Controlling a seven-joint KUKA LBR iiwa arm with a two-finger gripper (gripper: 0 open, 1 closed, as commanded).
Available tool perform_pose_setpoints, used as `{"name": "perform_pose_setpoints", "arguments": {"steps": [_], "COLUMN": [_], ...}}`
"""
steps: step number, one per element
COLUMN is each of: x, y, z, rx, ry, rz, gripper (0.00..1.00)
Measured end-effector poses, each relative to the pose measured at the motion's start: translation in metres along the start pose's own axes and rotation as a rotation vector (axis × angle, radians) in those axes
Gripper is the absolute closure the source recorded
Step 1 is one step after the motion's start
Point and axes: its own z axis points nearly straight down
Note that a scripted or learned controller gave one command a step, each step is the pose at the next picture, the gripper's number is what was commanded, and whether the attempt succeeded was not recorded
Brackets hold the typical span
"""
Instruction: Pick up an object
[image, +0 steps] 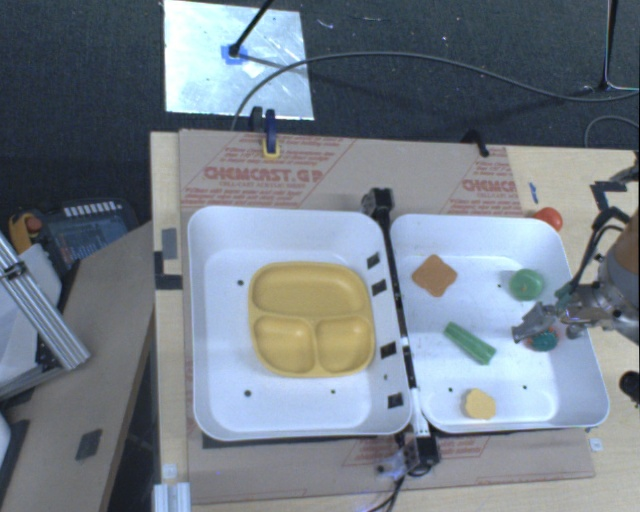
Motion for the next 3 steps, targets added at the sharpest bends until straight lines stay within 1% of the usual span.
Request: {"name": "perform_pose_setpoints", "arguments": {"steps": [1,2,3], "x": [0.001,0.002,0.003], "y": [0.003,0.002,0.004], "z": [-0.005,0.057,0.108], "rx": [-0.011,-0.007,-0.011], "ry": [-0.003,-0.001,0.000], "rz": [-0.004,-0.002,-0.001], "gripper": [0.00,0.00,0.00]}}
